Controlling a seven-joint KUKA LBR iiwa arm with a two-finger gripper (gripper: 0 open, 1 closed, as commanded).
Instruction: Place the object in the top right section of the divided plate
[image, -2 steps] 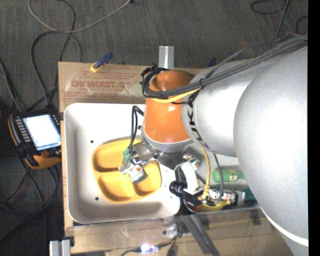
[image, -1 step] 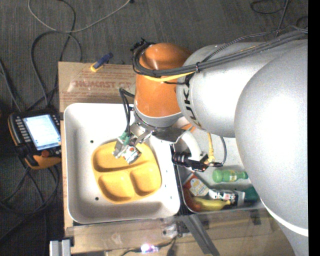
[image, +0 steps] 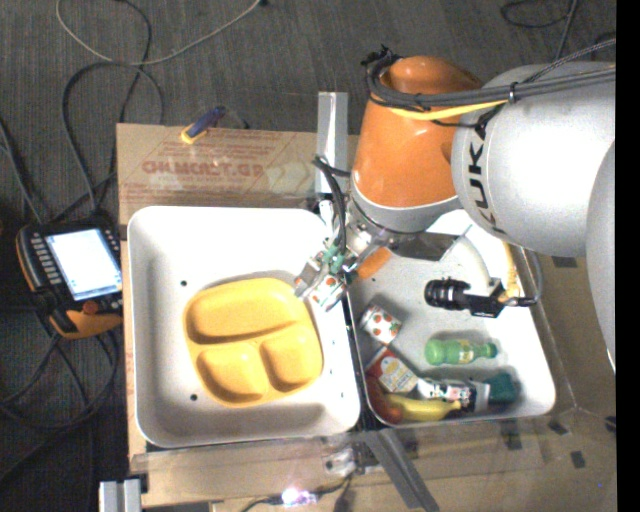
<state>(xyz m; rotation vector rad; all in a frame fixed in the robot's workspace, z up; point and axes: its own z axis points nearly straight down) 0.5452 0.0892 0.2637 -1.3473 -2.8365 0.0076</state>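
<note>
While gripper (image: 322, 277) hangs at plate's (image: 255, 340) upper right edge, mid frame, small white-red object (image: 327, 291) sits between closed fingers; carry done, release pending, plate sections bare, other items in right bin (image: 535, 395)

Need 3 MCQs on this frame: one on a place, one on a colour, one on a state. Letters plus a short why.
1. Which bin holds the divided plate?
A. left bin
B. right bin
C. neither

2. What colour is the plate?
A. blue
B. yellow
C. red

3. How does the green bottle sit in the right bin?
A. upright
B. on its side
C. on the plate

Answers:
1 A, the plate rests on the floor of the left bin.
2 B, all its sections are yellow.
3 B, its long side lies along the bin floor, beyond the gripper at the plate's top right edge.
</note>
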